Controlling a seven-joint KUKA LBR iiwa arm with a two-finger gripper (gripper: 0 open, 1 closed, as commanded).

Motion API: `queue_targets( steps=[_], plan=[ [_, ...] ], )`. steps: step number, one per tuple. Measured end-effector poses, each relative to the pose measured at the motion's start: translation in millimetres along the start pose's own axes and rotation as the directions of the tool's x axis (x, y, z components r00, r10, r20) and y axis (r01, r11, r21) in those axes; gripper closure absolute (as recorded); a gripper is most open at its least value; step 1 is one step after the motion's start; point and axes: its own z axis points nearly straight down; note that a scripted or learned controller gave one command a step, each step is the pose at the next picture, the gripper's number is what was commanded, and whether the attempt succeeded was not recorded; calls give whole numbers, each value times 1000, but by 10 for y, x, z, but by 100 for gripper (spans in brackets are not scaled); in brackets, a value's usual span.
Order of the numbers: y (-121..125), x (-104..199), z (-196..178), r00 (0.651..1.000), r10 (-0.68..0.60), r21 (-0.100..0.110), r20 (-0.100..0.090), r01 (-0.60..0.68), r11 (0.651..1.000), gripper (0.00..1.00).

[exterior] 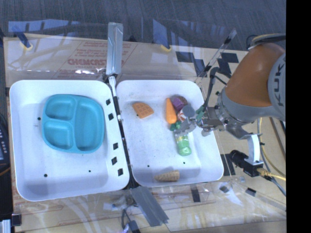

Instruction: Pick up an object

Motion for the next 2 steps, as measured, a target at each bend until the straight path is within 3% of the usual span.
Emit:
queue_targets(
  steps=[1,2],
  plan=[
    [1012,20,875,1000,-19,1,1,19,1000,0],
    [1196,-269,1222,997,-81,-38,-4,81,996,0]
  ],
)
